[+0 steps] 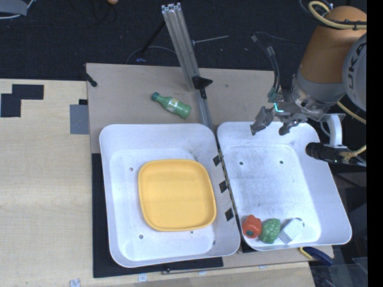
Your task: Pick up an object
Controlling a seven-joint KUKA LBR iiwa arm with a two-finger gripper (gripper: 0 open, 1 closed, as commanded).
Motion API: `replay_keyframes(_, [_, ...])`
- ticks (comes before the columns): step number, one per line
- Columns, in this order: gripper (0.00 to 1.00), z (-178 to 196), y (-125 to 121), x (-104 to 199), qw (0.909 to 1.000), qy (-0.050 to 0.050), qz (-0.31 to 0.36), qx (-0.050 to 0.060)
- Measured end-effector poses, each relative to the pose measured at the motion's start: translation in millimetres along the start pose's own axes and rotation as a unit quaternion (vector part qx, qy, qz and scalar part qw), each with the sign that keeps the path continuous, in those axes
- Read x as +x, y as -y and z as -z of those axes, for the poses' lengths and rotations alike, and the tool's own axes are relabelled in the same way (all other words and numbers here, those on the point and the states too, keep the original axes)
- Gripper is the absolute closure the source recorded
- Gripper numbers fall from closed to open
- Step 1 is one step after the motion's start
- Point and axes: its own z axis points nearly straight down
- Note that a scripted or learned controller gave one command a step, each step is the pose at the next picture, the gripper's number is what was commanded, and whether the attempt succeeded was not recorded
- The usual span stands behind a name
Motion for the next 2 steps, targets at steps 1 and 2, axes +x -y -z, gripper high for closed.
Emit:
replay_keyframes(1, [0.0,0,0,0,1.0,0.0,0.0,0.0])
replay_keyframes(2, [0.0,-44,-3,0,1.0,0.0,0.0,0.002])
